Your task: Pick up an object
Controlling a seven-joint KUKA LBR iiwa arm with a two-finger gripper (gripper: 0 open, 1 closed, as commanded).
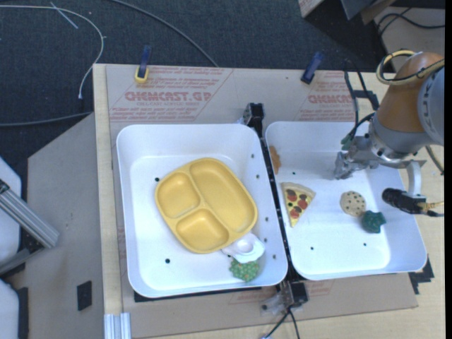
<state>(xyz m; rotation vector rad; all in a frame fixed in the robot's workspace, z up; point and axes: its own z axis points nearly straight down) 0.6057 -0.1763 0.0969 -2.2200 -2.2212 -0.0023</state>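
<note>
Hovering low over the right shallow white bin (402, 260), the gripper (346, 167) sits toward that bin's 12 o'clock side with nothing visibly between its parts, so the pick looks not yet made; whether the fingers are spread or pressed together cannot be told from this slanted view. Every candidate object lies in its bin. In the right bin, a flat toy pizza slice (296, 202) rests at about 9 o'clock, a round speckled beige cookie (352, 203) sits near the centre, just at the gripper's 6 o'clock, and a small green broccoli floret (373, 222) lies beside the cookie toward 4 o'clock. The left shallow white bin (134, 210) holds a yellow three-compartment plastic plate (206, 205), with a white cup-like piece (245, 246) and a leafy green toy (246, 269) at its 5 o'clock. A descent and closure remain, judging by this.
</note>
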